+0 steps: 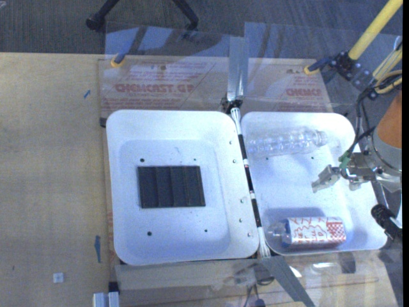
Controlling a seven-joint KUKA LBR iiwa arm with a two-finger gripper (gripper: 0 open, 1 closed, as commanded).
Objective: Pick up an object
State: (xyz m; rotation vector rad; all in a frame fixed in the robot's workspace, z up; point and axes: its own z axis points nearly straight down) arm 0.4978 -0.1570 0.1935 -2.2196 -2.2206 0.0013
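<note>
Two shallow white bins sat side by side on the wooden table [51,171], seen from above at a slant. The right bin [345,123] held the two loose objects. A clear plastic bottle [286,142] lay on its side along the bin's far part, empty-looking and ribbed, its transparent body catching pale highlights, its narrower end pointing to the right. Near the front wall lay a can [308,231], also on its side, wrapped in a white label with red markings and showing a silvery metal end toward the left; it cast a soft shadow on the bin floor. The bottle and the can lay well apart, with bare white floor between them.

The gripper [326,179] of the grey arm [383,165] reached in from the right and sat over the middle of the right bin, between the bottle and the can and touching neither. Whether its jaws stood open or closed could not be told from this angle; nothing was seen held in them.

The left bin [128,133] carried a dark, ridged rectangular pad [171,186] lying flat at its centre. Clear plastic panels with red lettering [153,87] stood behind both bins.
</note>
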